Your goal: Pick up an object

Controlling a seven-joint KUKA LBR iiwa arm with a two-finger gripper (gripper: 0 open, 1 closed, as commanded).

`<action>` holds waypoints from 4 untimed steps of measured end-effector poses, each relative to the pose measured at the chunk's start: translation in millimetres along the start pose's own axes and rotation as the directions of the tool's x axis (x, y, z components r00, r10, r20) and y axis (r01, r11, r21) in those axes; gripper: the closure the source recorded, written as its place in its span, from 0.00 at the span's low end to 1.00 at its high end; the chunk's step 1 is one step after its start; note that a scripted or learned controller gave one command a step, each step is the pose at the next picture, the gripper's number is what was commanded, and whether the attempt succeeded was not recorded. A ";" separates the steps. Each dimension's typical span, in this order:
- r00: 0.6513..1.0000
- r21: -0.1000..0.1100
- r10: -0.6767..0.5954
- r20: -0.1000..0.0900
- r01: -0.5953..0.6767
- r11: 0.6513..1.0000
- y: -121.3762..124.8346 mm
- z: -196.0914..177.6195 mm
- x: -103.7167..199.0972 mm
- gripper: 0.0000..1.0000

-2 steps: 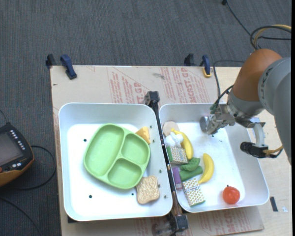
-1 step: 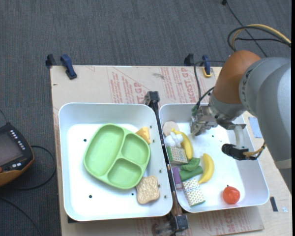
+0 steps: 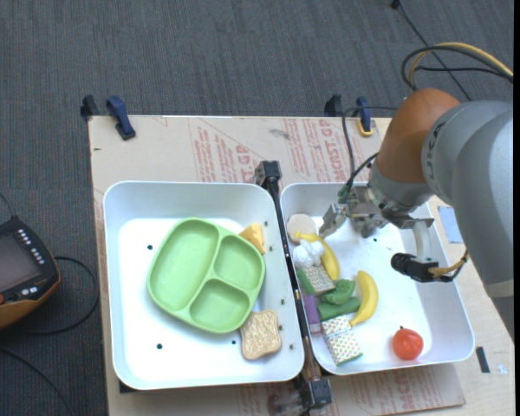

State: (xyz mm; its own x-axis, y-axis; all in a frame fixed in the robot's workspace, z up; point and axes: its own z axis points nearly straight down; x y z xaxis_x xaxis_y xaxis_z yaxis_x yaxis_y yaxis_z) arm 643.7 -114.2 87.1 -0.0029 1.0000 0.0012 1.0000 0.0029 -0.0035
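Left bin (image 3: 121, 232): green divided plate (image 3: 206, 274), cheese wedge (image 3: 254, 235) at its upper right edge, cracker (image 3: 261, 334) at its lower right.

Right bin (image 3: 455, 336): bananas (image 3: 367, 297), green pieces, patterned block (image 3: 342, 340), tomato (image 3: 407, 343).

Tool (image 3: 357, 217) over right bin's upper part, grip state not discernible. Toy pile lies just below-left of it; tomato well apart.

Arm (image 3: 472, 159): thick rounded grey casing, smooth matte shell. Orange band (image 3: 413, 137) above wrist, glossy, dome-shaped. Yellow cable (image 3: 455, 52) loops from top of band, black cable alongside it. Thin dark wire runs down to hand (image 3: 354, 216). Hand: bare grey metal, small blocky parts. Black cylindrical fitting (image 3: 416, 265) with short cable juts below wrist on pale bracket.
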 end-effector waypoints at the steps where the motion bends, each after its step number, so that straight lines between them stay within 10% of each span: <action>1: 1.000 0.000 0.003 0.000 -0.003 1.000 -49.6 0.2 20.8 0.00; 2: 1.000 0.000 0.005 0.000 -0.005 1.000 -62.8 0.1 27.0 0.00; 3: 1.000 0.001 0.002 0.000 -0.002 1.000 -0.3 0.3 -3.6 0.00; 4: 1.000 0.000 0.003 0.000 -0.003 1.000 -45.2 0.1 25.5 0.00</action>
State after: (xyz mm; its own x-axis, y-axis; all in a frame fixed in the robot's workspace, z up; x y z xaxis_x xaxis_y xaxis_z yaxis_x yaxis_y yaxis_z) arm 598.4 -88.8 87.2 0.0003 1.0000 0.0016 1.0000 -0.0003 -0.0035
